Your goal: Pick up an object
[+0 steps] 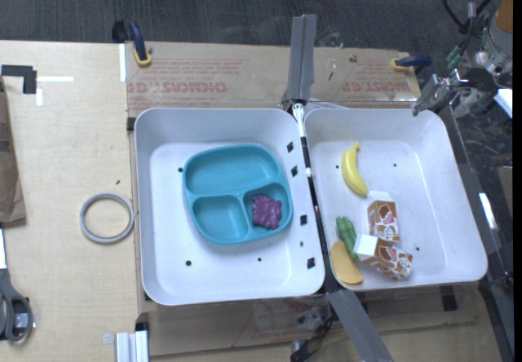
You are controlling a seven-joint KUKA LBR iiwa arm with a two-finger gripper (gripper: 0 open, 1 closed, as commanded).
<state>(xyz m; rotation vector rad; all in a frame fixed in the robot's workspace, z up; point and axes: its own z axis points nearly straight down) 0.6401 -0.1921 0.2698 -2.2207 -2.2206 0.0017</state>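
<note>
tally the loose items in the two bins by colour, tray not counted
yellow: 1, banana
purple: 1, grape bunch on the teal tray
green: 1, green vegetable
orange: 1, orange piece
brown and white: 1, carton
total: 5

The arm (499, 34) is mostly chopped off by the top right corner, so you just get a bit of wrist and cables, and the end effector (432, 95) is too small and dark to make out how its fingers are set. The scissors (12, 311) at bottom left run off the edge, same with the brown paper bag (10, 165) on the left side of the tabletop (65, 271). The printing on the little carton (385, 238) is too fuzzy to read. The green thing (347, 231) beside it is partly tucked under the carton, can't tell what it is.
</note>
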